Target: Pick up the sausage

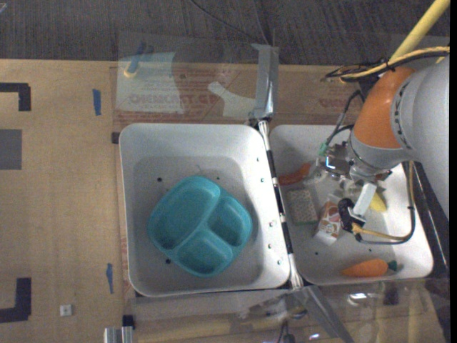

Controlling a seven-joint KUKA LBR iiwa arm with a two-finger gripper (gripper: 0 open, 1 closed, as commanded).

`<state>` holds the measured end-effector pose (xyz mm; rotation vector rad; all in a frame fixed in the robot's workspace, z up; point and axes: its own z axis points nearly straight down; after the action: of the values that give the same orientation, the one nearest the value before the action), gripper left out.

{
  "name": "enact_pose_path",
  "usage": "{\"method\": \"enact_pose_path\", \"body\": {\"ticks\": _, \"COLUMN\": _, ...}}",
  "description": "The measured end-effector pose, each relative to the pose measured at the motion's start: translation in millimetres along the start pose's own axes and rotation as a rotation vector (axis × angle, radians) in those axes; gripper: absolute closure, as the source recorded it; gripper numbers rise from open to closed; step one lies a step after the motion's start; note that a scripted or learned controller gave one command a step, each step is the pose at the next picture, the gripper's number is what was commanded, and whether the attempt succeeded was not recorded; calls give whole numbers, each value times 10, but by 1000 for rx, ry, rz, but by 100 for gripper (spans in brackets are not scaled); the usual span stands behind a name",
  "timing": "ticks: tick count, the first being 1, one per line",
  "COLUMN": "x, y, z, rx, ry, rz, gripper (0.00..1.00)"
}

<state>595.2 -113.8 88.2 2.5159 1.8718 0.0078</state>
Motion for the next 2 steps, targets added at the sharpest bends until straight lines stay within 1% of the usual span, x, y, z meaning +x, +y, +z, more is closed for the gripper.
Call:
{"method": "enact_pose_path", "body": {"ticks": 1, "x": 345, "y": 627, "z": 17, "rx": 3, "ry": -1, "rz": -117, "gripper": 0}}
{"method": "enact_pose_path", "body": {"ticks": 2, "x": 430, "y": 631, "z": 12, "rx": 5, "ry": -2, "rz": -306, "gripper": 0}}
